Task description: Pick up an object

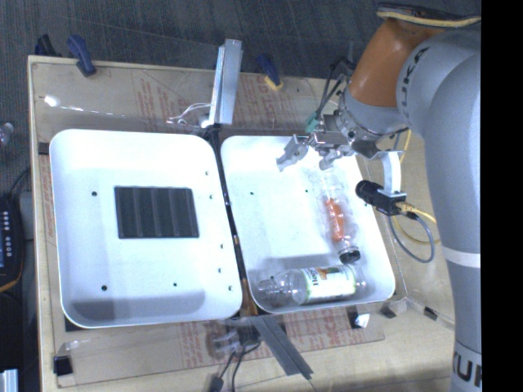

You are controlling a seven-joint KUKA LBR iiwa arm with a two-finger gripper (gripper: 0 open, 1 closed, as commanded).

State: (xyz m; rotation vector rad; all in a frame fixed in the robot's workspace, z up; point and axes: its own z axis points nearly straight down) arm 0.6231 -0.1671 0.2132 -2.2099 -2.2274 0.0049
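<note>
The gripper (309,155) hangs over the far end of the right bin (261,219), its two fingers spread apart with nothing between them; just nearer the camera lies a small clear bottle with orange contents (336,216), lengthwise along the bin's right side, black cap toward the near end. A larger clear bottle with a green-and-white label (315,285) lies across the near wall; the left bin (78,211) holds a dark ribbed block (156,212). The orange-filled bottle looks the closest target; to grasp it well, I judge the fingers should straddle its narrow width, descend over its middle, and close squarely so the round body does not roll out.
</note>
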